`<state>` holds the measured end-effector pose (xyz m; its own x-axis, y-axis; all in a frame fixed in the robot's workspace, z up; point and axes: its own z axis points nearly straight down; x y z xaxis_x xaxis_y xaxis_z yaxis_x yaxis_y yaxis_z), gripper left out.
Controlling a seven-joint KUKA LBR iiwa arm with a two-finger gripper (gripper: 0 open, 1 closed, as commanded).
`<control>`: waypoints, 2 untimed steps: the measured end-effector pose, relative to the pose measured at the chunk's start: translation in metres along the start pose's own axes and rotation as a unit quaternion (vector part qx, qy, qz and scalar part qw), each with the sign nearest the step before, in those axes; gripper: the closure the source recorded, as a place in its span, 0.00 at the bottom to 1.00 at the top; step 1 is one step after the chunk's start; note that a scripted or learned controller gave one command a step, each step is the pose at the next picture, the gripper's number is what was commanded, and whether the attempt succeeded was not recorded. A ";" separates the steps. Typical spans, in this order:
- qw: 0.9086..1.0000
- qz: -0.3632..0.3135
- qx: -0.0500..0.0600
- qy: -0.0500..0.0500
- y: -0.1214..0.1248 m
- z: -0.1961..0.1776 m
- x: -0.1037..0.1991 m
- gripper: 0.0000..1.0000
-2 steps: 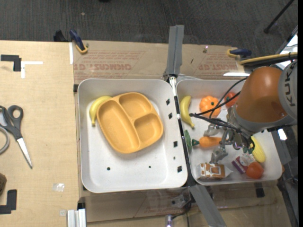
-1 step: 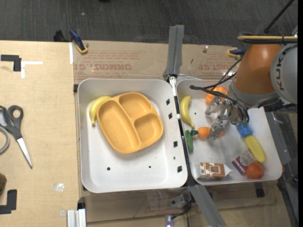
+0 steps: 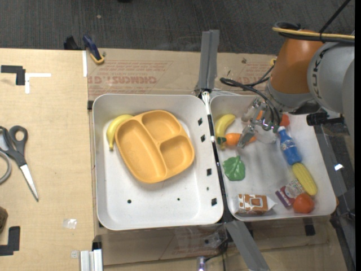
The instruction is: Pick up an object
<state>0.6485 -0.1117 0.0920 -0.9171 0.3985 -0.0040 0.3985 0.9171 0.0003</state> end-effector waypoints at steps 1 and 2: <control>1.000 -0.002 0.000 -0.002 0.001 -0.009 -0.001 1.00; 1.000 -0.024 0.000 0.001 0.064 -0.140 0.042 1.00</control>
<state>0.6356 -0.0358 0.2316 -0.9352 0.3541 -0.0019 0.3541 0.9352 0.0005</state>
